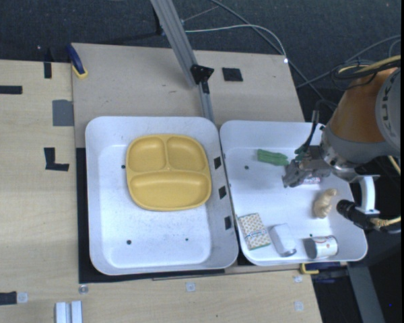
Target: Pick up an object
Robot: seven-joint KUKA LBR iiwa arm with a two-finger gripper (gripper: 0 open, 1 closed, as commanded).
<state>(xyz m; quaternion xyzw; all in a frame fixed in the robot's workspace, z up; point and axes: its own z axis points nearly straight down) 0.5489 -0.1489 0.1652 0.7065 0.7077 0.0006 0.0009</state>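
I see the gripper [297, 176] low in the right bin [239, 134], green obj [272, 157] just at its 11 o'clock; can't tell fingers' state. Yellow tray [168, 171] in left bin [108, 180].

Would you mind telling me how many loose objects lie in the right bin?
5: a green piece at the back, a tan lump right, a patterned packet, grey piece and can in front. The gripper may hide more.

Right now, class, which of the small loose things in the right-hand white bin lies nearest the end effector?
The green oblong object, just left of the end effector. The tan lump, checkered packet, grey piece and small can lie farther toward the bin's front.
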